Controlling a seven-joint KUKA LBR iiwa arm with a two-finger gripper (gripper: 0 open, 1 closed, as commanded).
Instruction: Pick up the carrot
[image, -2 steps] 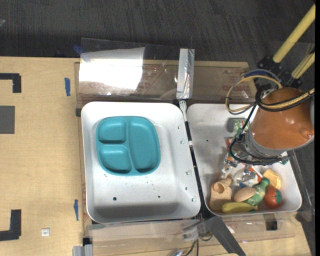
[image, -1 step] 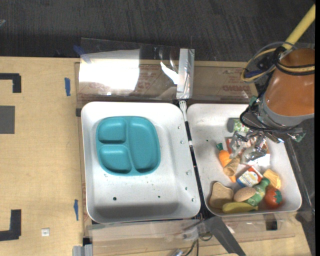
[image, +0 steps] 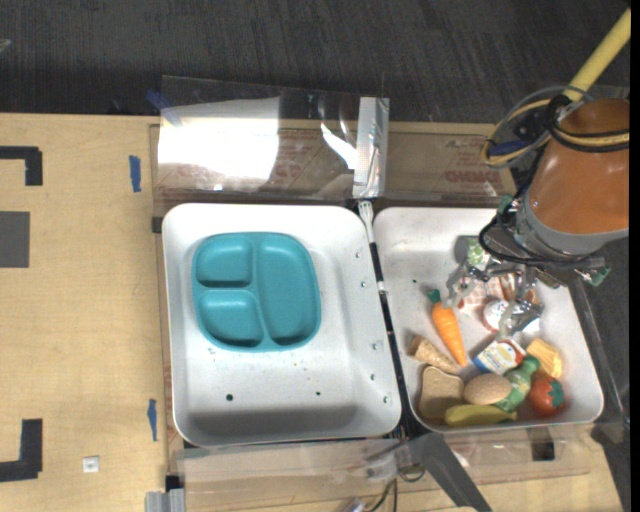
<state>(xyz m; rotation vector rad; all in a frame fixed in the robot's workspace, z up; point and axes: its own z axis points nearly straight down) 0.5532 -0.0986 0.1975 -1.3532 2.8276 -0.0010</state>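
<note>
Left bin (image: 190, 400): holds one teal divided plate (image: 257, 289), three compartments, lying flat in the upper half of the bin.

Right bin (image: 410, 235): holds a cluster of toy food in its lower half. The carrot (image: 447, 329), orange with a green top, lies on the bin floor left of centre, green end pointing up-left, tip pointing down-right. It lies free; nothing grips it. Just below it sit a tan wedge (image: 431, 352) and a slice of bread (image: 437, 390). Further right: a brown potato-like piece (image: 486, 388), a banana (image: 472, 413) along the lower wall, a small milk carton (image: 498, 355), a green item (image: 521, 382), a tomato (image: 546, 396) and an orange block (image: 546, 357).

Arm: the gripper (image: 497, 293) is down in the right bin, to the right of the carrot and apart from it, above the carton. Whether its jaws are apart or together cannot be told; the metal parts blur into the objects beneath.
</note>
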